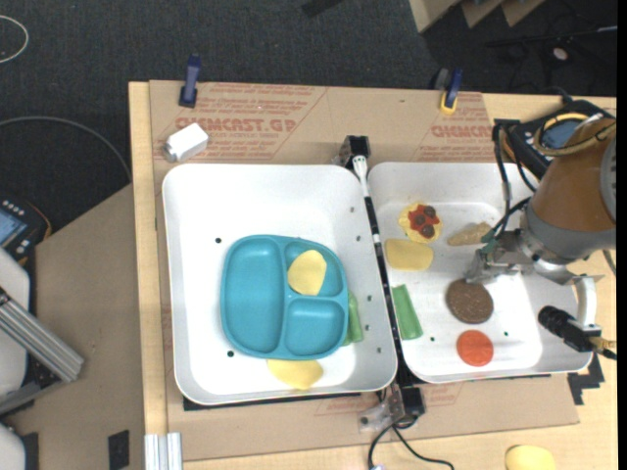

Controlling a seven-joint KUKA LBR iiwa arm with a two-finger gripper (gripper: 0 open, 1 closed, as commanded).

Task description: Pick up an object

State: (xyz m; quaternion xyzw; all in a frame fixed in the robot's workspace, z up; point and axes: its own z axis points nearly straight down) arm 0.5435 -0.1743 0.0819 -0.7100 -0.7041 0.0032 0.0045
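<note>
Orange and round, a small disc [476,348] lies nearest in the right bin [509,365]; just beyond it a brown disc [470,302] sits directly under the gripper [487,265]. Whether it is apart or together I cannot tell. Best to descend squarely over the brown disc.
</note>
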